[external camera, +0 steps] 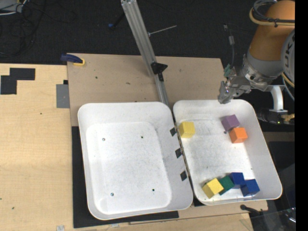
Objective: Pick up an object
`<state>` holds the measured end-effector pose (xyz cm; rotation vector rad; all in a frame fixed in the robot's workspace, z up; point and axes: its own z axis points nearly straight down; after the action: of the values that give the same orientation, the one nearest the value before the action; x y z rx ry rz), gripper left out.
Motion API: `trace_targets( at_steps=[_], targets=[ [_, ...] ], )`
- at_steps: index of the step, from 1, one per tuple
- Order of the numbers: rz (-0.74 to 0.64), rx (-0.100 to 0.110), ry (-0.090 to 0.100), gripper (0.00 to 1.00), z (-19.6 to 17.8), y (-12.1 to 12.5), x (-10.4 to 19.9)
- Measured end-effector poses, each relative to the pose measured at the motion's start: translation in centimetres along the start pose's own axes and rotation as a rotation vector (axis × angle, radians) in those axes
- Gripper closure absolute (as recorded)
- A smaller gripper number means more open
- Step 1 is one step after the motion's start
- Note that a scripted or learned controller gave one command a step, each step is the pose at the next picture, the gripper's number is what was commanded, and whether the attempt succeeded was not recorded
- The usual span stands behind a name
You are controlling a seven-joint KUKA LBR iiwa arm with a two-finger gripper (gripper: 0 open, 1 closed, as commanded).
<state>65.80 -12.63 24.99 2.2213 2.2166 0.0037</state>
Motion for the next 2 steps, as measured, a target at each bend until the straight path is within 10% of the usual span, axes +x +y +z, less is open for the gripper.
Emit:
trace_targets(
  at_steps=[2],
  targets=[
    [-0.006,0.010,0.003,1.00,1.1,-3.5,9.3]
  ],
)
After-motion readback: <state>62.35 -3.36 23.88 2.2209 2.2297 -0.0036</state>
